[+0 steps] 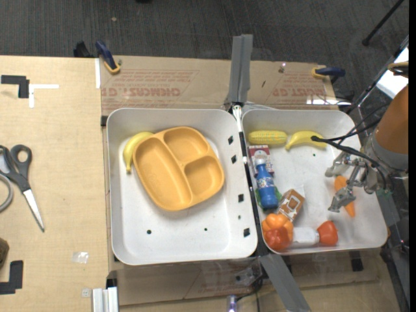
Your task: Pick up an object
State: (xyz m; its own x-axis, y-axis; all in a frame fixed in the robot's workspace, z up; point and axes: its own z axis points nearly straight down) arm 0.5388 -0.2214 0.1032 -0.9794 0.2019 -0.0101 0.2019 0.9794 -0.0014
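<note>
My gripper (339, 187) hangs over the right side of the right bin (305, 164), open, its two metal fingers (337, 203) spread apart. An orange carrot-like piece (350, 207) lies right under it, partly covered; I cannot tell if the fingers touch it. The same bin holds a corn cob (267, 136), a small banana (305, 139), a blue bottle (264, 182), a brown packet (292, 203), an orange-red pepper (277, 231) and a red piece (327, 233).
The left bin (130, 226) holds a yellow divided plate (179, 168) with a banana (133, 148) along its left edge. Scissors (23, 181) lie on the wooden bench at far left. Black cables (344, 138) run across the right bin's far corner.
</note>
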